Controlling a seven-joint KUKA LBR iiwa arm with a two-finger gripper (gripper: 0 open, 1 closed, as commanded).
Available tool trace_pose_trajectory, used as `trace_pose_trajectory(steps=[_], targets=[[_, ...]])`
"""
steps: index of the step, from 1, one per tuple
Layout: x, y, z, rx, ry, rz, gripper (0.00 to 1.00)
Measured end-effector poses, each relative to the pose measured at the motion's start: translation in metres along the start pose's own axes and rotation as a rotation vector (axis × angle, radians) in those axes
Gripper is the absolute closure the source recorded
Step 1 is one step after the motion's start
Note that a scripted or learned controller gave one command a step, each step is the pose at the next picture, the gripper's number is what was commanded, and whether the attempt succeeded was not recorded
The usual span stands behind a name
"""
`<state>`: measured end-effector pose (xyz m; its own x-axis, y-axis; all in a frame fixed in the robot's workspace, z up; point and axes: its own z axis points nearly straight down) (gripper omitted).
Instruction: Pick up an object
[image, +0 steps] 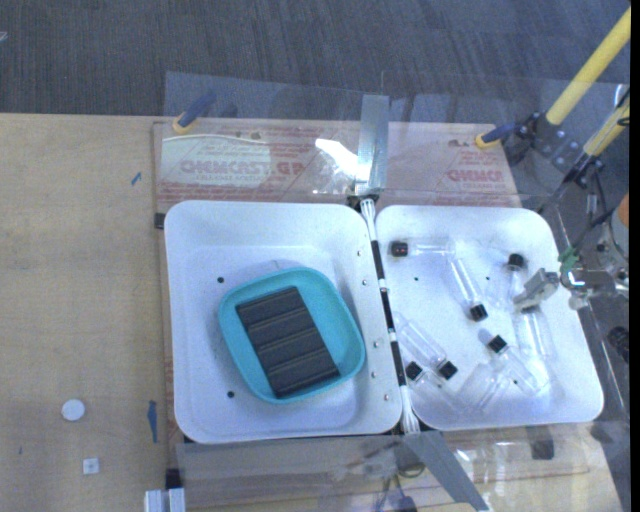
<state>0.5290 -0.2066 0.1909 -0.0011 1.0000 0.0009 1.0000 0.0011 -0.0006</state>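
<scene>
Clear tubes (462, 277) with black caps lie scattered in the right bin (575, 395); jaws' state unclear.

Bright, even overhead light fills the scene, and both white bins (190, 300) come out nearly washed out. Glare flares on the clear sheet (335, 155) at the far edge. The teal tray (345, 320) casts a soft shadow on its near side. The clear vials (465, 280) in the right bin blend into the white. Detail is soft and slightly grainy throughout.
</scene>
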Motion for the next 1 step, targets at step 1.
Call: trace_pose_trajectory(steps=[1], targets=[[-0.006, 0.0105, 0.0907, -0.006, 0.009, 0.004, 0.0]])
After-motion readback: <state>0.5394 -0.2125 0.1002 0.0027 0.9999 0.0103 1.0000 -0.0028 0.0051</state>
